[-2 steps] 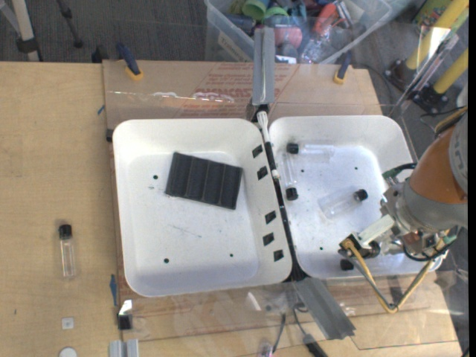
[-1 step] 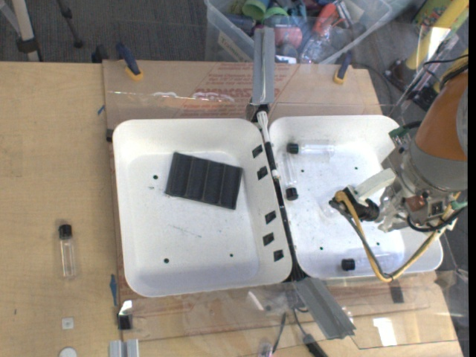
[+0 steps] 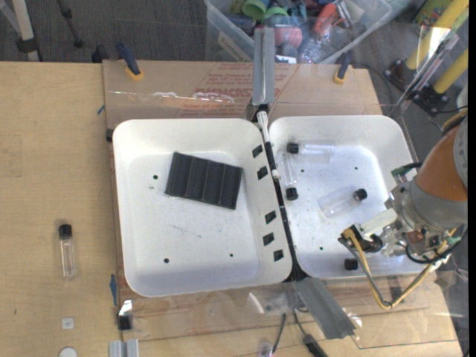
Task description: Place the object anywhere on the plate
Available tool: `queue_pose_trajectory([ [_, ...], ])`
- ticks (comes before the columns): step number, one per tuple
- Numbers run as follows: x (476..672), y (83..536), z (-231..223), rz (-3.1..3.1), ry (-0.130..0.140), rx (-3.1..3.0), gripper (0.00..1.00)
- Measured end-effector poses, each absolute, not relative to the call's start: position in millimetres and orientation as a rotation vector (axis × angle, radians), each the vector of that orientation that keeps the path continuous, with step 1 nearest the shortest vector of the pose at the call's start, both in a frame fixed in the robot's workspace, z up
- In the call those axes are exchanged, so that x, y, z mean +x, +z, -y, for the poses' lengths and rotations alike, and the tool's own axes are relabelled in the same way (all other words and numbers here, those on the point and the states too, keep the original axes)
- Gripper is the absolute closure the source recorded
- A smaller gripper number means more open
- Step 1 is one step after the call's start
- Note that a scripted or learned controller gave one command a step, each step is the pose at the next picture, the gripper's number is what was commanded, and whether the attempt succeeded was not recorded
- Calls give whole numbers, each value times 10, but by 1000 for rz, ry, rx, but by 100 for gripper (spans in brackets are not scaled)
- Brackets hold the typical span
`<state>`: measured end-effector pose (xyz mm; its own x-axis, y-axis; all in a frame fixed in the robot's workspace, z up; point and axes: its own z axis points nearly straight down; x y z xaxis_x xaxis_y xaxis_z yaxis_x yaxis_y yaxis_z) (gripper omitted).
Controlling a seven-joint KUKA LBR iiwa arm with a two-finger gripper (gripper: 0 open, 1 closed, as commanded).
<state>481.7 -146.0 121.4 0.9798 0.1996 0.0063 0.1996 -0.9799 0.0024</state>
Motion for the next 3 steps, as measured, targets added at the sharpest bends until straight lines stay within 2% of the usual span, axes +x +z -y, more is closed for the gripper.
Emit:
queue_pose_trajectory([
  [1,4796,2677,1315,-317,-3,3126,100],
  [2,4783,1773,1527,-313,-7,3129,100],
  [3,5379,2010,1730,-317,-3,3127,100],
])
